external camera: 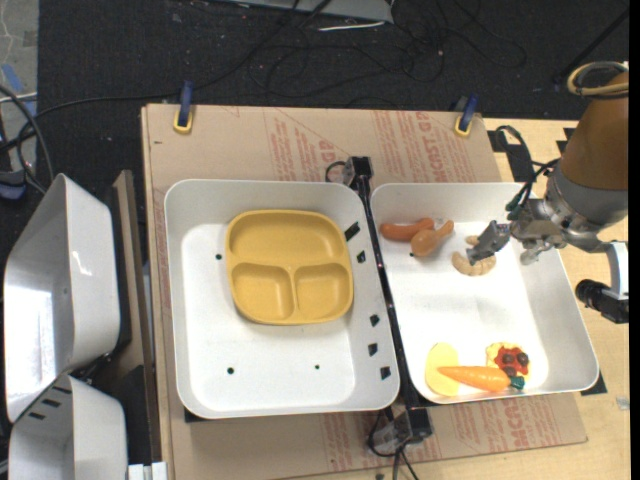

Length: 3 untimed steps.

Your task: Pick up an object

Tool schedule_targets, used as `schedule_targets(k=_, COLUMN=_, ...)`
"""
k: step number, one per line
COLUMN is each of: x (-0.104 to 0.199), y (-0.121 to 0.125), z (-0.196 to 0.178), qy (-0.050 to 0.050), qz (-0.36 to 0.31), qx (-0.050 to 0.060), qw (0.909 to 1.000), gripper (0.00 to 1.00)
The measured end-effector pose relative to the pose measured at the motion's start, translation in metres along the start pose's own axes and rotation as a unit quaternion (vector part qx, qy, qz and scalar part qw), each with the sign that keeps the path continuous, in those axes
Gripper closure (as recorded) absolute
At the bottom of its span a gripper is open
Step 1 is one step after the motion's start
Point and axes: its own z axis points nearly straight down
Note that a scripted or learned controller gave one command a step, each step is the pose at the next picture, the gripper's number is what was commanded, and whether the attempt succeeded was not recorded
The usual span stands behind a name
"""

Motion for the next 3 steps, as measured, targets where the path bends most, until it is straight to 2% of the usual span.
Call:
schedule_targets(k=1, x=0.0, y=0.003, z=-0.005, qy=-0.001, qz=-0.001, qx=-0.005, qw=1.0, gripper=0.0)
schedule_targets(k=3, x=0.01, y=0.001, z=0.095, qy=0.0, qz=0.0, qx=-0.003, qw=1.0, gripper=0.0)
